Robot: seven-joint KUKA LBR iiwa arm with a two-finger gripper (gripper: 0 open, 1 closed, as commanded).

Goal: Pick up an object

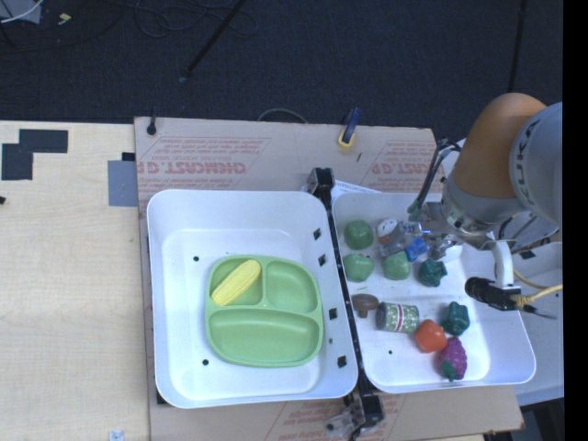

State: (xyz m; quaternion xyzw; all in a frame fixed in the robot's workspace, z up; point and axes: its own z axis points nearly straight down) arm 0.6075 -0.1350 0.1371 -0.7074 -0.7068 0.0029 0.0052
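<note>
My gripper is low in the far part of the right bin, among small toys. Around it lie a white dice-like piece, a round green toy just in front of it, and a dark teal toy to its right. A small blue piece shows right at the gripper; I cannot make out whether it is held. The grey arm with its orange band comes in from the right.
Also in the right bin are two more green toys, a brown piece, a small labelled can lying on its side, another teal toy, an orange-red toy and a purple one. The left bin holds a green divided plate with a yellow corn cob.
</note>
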